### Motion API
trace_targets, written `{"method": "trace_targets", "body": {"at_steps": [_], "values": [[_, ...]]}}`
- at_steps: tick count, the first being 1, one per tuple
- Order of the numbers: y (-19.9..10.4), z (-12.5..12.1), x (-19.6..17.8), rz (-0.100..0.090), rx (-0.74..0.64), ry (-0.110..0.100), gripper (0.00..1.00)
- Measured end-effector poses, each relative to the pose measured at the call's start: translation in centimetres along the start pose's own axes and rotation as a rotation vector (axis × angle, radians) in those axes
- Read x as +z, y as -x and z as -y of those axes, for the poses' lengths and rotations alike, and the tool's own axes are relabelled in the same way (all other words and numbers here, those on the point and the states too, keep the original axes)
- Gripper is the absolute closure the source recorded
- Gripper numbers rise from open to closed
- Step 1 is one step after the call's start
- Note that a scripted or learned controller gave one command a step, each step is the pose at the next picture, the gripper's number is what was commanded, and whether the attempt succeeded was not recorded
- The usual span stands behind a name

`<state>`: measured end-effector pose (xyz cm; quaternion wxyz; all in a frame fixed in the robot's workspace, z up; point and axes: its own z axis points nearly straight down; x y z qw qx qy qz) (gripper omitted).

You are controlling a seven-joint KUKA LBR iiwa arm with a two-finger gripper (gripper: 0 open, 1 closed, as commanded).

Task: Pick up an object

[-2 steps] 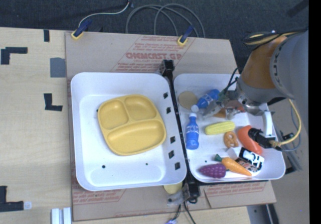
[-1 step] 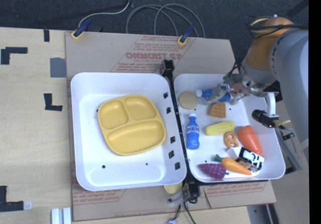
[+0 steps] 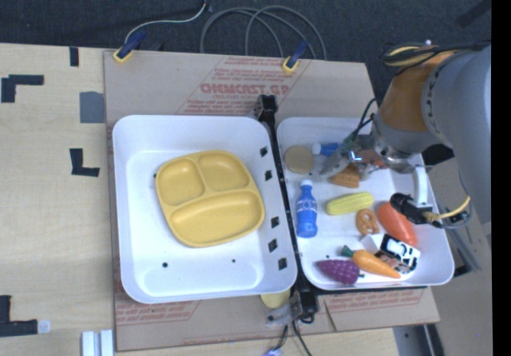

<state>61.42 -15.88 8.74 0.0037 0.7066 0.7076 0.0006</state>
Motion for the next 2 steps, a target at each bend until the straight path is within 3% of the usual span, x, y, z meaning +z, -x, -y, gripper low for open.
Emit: {"method": "trace_targets", "body": {"at_steps": [1,2], "values": [[0.13,-3.32,0.33,-0.005,0.004,-0.026,0.00],[0.03,-2.68,0.15,-0.002,0.002,-0.008,0.00]]}}
